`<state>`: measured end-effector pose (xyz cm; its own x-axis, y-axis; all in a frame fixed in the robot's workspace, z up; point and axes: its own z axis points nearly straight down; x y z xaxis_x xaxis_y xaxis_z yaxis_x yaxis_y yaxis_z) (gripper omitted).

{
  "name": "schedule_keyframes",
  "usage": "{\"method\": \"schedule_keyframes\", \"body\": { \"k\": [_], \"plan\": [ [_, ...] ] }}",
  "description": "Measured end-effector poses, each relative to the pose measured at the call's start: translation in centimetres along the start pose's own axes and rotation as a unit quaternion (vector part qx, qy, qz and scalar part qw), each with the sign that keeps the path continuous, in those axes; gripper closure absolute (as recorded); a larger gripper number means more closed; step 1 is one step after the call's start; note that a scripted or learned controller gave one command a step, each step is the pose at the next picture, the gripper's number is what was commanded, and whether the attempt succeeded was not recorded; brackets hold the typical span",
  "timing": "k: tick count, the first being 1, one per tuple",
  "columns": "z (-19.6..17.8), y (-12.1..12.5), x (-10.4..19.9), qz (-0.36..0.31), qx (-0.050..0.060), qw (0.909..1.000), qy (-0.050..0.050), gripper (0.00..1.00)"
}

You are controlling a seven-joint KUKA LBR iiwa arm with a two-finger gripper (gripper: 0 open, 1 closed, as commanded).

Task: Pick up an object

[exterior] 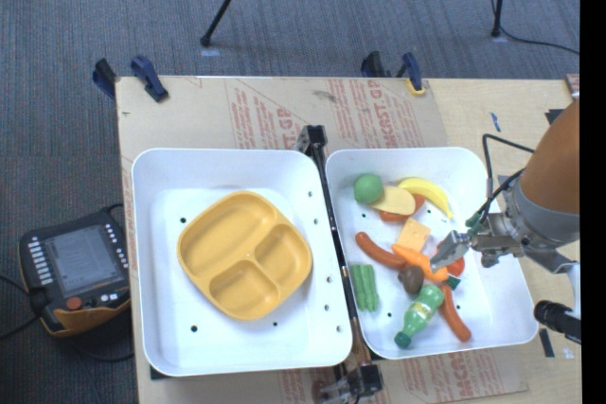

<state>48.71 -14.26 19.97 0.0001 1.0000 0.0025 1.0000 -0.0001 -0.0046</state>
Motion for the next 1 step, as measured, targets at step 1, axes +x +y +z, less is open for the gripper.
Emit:
{"method": "schedule_keyframes", "body": {
  "k": [1],
  "plan": [
    [11.28, 4.36, 1.16, 0.000, 0.000, 1.0000, 0.000, 0.00]
  ]
}}
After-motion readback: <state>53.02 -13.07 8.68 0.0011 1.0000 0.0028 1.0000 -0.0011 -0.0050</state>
